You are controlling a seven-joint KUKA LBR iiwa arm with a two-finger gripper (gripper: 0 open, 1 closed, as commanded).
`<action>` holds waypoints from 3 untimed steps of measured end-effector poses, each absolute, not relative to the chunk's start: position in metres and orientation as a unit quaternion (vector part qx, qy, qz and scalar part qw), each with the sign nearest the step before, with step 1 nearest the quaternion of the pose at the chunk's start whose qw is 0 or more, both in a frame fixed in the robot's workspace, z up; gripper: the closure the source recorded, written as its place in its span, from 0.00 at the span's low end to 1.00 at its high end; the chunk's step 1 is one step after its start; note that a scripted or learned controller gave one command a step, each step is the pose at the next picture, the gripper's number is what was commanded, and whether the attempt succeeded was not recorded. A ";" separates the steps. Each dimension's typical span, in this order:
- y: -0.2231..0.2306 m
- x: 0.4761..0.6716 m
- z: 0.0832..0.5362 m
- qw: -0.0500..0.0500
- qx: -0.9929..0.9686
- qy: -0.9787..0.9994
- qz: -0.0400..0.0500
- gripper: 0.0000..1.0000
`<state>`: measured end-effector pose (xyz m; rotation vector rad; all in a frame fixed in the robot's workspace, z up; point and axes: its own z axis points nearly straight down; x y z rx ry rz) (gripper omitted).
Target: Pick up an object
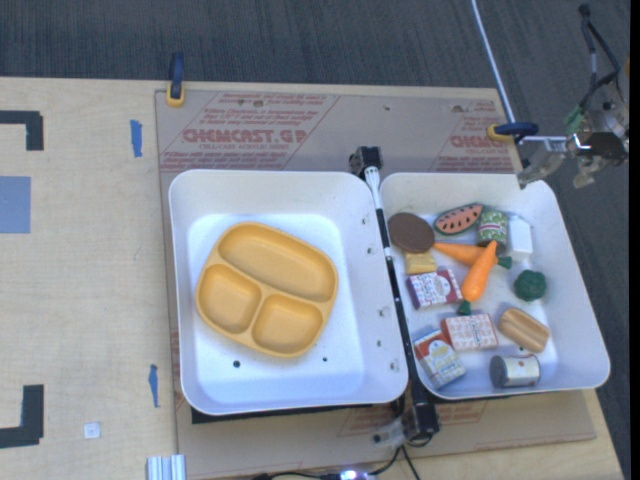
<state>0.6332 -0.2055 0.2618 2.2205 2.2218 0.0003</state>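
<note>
My gripper (pixel 553 164) hangs at the upper right, above the far right corner of the right bin (pixel 590 348) and apart from everything in it. The right bin holds several toy foods: a brown disc (pixel 410 231), a watermelon slice (pixel 458 218), two carrots (pixel 479 271), a broccoli (pixel 530 285), a bread roll (pixel 524 329), a silver can (pixel 515 370) and small printed boxes (pixel 470 331). Nearest to the gripper are a white block (pixel 520 236) and a green can (pixel 492 226).
The left bin (pixel 190 218) holds a yellow divided plate (pixel 266 288). A black hinge strip (pixel 385 248) runs between the two bins. A thin white rod (pixel 485 38) slants across the dark floor at the top. Blue clamps (pixel 176 76) pin the cardboard sheet.
</note>
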 end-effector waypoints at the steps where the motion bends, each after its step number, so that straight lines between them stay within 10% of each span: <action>1: -0.222 0.635 0.128 -0.001 0.706 0.708 0.001 0.00; 3: -0.145 0.481 0.086 0.001 0.707 0.707 0.002 0.00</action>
